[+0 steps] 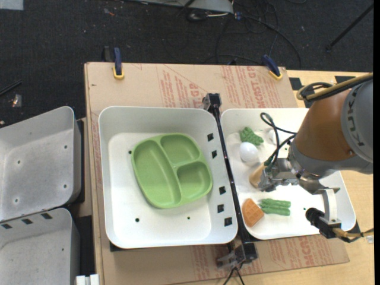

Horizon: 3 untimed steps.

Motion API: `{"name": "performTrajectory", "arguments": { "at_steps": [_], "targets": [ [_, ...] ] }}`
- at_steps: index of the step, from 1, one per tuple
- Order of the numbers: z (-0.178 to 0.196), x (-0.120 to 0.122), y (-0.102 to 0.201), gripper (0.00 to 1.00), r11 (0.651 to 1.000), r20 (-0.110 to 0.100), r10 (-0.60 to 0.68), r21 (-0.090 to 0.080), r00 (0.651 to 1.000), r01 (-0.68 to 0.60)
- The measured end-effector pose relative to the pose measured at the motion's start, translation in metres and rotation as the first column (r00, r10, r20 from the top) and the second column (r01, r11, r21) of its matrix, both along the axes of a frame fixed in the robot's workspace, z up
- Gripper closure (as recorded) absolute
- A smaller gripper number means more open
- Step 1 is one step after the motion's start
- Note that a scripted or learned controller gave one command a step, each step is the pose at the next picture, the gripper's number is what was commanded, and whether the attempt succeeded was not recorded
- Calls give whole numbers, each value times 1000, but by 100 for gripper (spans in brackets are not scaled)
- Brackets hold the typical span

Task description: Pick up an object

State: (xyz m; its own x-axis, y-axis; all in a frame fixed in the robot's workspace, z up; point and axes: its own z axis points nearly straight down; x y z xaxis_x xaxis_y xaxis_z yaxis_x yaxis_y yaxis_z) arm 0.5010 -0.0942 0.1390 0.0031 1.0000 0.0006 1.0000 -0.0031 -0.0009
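Orange wedge (pixel 253 212) beside knobbly green pods (pixel 276 206); smooth white egg (pixel 249 152); gripper (pixel 270 180) finger spread indiscernible.

- Looked down from above the bench (pixel 154 79) at a slant, fixed.
- Took in both white bins (pixel 113 159) whole (plus dark floor beyond).
- Stood well back; showed the arm (pixel 335 138) entering from the right.
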Motion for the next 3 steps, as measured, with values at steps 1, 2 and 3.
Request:
{"name": "performTrajectory", "arguments": {
  "at_steps": [1, 2, 3],
  "targets": [
    [43, 1, -4, 100, 1000, 5, 4, -2, 1000, -4],
    [102, -2, -11, 100, 1000, 7, 4, -3, 1000, -4],
    [120, -1, -12, 100, 1000, 3, 5, -2, 1000, -5]
  ]
}}
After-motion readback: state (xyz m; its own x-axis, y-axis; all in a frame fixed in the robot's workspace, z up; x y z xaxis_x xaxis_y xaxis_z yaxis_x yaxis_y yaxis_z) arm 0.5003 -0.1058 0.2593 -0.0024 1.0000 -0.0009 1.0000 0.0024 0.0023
